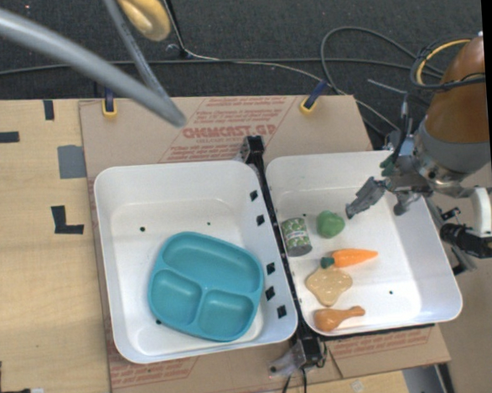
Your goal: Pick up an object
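Hand (379,196) spread wide, holding nothing, above right bin (418,255); best to centre over green ball (331,223) before descending.

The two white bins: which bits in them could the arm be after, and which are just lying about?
For the job (any could be picked):
green ball
small can
carrot
pale lumpy toy
drumstick
gripper, open above the right bin

Just lying about:
teal divided plate in the left bin
cardboard sheet
cables
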